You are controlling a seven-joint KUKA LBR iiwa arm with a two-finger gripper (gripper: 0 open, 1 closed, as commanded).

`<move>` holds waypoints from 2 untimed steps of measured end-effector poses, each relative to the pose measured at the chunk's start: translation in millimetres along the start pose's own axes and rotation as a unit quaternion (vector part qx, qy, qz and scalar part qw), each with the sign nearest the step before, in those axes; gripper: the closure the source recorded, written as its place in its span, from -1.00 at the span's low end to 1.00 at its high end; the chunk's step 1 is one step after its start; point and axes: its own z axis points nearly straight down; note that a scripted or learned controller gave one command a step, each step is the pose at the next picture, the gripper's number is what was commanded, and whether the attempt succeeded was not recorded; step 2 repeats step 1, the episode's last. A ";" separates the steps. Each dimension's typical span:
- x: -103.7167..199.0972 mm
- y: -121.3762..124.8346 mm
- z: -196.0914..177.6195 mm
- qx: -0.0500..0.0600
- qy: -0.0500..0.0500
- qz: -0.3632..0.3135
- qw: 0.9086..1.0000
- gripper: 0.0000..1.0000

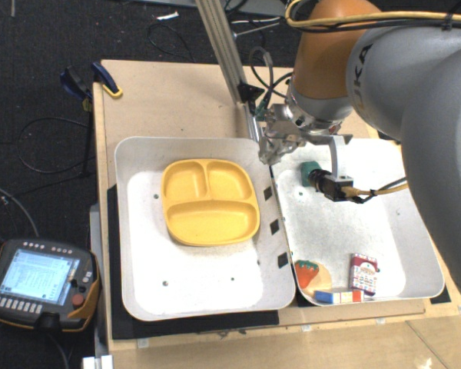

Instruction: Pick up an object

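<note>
Floor: dark carpet around the bench, with loose black cables at 9 o'clock and 12 o'clock.
Bench: pale wood top, bare at 11 o'clock, bearing two shallow white bins side by side.
Pendant: one handheld control unit with a lit screen, on the floor at 8 o'clock, well apart from the bins.
Clamp: one blue and yellow handled tool at 10 o'clock, on the bench's far left corner.
Left bin: one, white with rounded corners, left of centre.
Yellow plate: one, with three compartments, lying flat in the far half of the left bin, near the wall shared with the right bin.
Metal post: one slanted silver rail from 12 o'clock down toward the gap between the bins.
Black tabs: several small dark squares along the seam between the bins.
Right bin: one, white, right of centre, partly covered by the arm at 3 o'clock.
Gripper: low over the far end of the seam between the bins, just beside the plate's far right corner; whether its fingers are apart or together cannot be told, and nothing is seen between them.
Teal object: one, small, in the far part of the right bin, just beside a black cabled fitting.
Strawberry toy: one, red and orange, at 5 o'clock against the near wall.
Small box: one, red and white, right of the strawberry toy.
Coloured block: one, low, at the near rim.
Arm: grey with an orange band, filling 1 to 3 o'clock, hiding the right bin's far right corner.
</note>
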 end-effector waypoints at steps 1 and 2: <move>55.2 0.9 5.5 0.000 0.000 0.000 1.000 1.00; 55.2 0.9 5.5 0.000 0.000 0.000 1.000 1.00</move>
